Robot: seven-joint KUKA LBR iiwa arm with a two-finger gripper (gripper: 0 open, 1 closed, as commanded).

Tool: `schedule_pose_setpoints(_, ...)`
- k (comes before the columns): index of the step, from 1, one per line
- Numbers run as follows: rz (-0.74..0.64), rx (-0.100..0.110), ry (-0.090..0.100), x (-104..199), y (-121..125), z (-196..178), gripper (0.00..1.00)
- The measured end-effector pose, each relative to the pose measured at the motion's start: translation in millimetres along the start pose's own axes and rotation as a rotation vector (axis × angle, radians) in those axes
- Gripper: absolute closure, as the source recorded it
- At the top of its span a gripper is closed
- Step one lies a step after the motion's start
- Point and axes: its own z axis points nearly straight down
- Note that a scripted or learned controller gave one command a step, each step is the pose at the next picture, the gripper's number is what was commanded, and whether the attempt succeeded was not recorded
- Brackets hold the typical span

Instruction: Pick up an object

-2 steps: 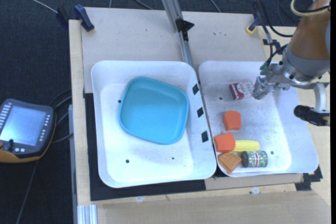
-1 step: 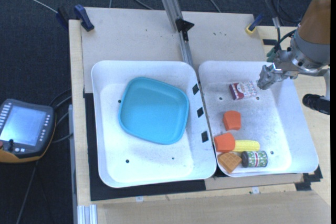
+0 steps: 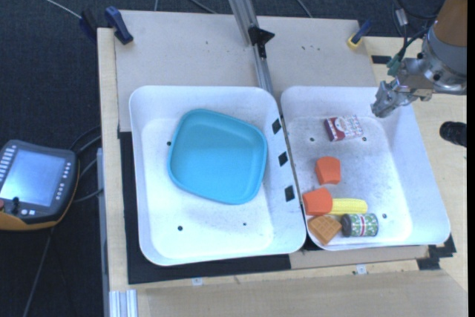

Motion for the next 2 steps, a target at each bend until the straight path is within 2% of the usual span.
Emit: schedule_pose_setpoints(2,-0.004,0.003,0.002,106.0,30.5,-6.2,1.0)
